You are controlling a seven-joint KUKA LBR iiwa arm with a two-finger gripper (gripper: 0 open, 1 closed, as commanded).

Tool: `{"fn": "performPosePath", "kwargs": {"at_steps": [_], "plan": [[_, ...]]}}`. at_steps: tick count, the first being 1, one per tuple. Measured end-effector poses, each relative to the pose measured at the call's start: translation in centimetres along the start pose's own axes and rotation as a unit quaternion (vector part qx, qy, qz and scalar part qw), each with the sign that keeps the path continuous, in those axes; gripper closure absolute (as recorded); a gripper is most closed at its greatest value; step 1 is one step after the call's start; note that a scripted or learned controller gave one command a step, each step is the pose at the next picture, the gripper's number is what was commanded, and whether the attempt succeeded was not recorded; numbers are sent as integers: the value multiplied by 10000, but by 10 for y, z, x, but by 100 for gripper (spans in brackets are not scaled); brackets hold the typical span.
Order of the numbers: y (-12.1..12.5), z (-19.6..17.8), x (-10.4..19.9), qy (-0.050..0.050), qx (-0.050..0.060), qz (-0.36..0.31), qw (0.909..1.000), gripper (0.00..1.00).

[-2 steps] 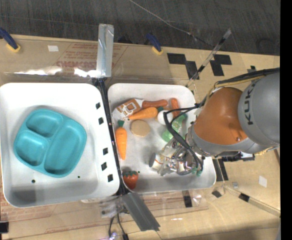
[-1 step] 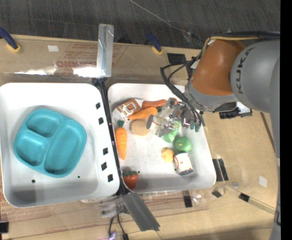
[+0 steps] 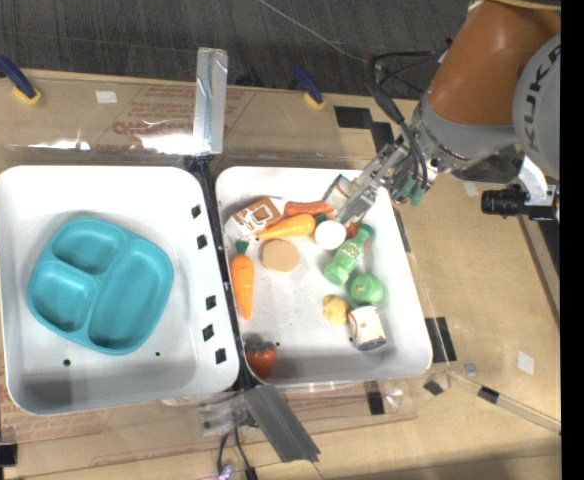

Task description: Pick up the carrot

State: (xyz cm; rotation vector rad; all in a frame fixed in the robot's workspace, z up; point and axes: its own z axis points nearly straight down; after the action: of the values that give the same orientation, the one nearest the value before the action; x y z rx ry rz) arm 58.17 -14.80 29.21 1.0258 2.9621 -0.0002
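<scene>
One carrot (image 3: 242,282) | right bin (image 3: 302,368), left edge, lying free | tool (image 3: 355,204) above bin's top, grip state unclear

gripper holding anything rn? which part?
Nothing visibly held. The gripper hangs over the right bin's far side, near the white ball; the carrot lies untouched by the left wall.

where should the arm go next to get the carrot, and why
Probably shift left and toward the bin's front: the end effector hangs over the right bin's back area above the crowded toys, while the carrot lies apart by the left wall with free space beside it.
</scene>
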Motion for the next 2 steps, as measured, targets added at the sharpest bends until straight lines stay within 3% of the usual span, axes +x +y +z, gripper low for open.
{"fn": "performPosePath", "kwargs": {"at_steps": [1,2], "plan": [[-68,8,21,28,14,-409,9992,100],[-40,-18,-50,18,11,-18,10000,100]]}}
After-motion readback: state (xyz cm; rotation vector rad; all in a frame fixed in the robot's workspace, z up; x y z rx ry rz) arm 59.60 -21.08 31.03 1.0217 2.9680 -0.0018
